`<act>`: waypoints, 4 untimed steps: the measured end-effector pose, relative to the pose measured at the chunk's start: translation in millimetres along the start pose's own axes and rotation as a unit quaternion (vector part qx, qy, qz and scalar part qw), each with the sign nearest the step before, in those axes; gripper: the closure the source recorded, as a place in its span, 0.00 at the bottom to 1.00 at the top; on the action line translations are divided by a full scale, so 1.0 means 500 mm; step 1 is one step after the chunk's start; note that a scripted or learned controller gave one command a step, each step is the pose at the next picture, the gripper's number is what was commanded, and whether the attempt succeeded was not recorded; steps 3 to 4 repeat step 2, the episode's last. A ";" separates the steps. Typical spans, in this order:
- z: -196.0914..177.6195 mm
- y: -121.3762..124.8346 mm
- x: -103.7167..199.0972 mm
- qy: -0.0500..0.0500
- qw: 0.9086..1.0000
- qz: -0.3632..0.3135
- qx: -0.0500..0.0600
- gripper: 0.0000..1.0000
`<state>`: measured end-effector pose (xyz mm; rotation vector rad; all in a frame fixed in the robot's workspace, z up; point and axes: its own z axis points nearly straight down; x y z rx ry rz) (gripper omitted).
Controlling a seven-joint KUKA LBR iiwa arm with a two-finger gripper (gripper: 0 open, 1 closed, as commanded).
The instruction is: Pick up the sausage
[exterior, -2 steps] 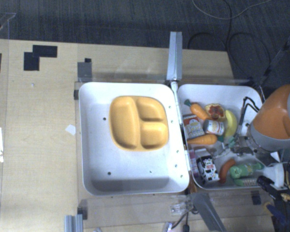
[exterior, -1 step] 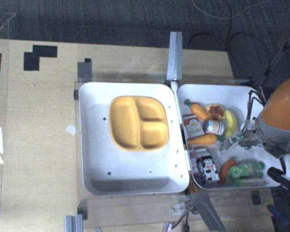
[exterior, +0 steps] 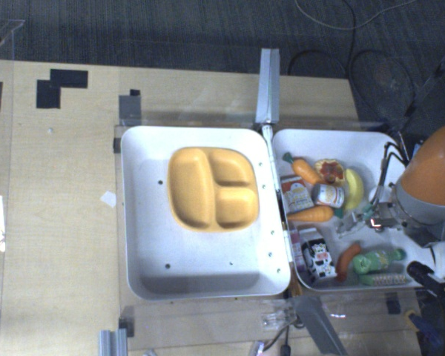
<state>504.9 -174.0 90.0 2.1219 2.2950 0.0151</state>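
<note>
The approach is in hand: the gripper (exterior: 354,222), its opening impossible to judge and nothing visibly held, hangs above the sausage (exterior: 348,258) and must descend onto it

Tight round sausage (exterior: 348,259): green item (exterior: 376,260) touching on right, cow-print box (exterior: 319,259) just left, carrot (exterior: 310,215) and tin (exterior: 328,195) above, bin wall (exterior: 341,285) close below. Open gap above sausage, twd gripper (exterior: 356,221); approach from straight overhead unobstructed
</note>
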 end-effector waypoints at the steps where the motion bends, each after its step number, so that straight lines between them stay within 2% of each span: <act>1: -0.001 -0.021 0.063 -0.001 1.000 0.002 0.000 0.00; 2: 0.000 -0.022 0.045 0.002 1.000 0.005 0.001 0.00; 4: 0.000 -0.022 0.045 0.002 1.000 0.005 0.001 0.00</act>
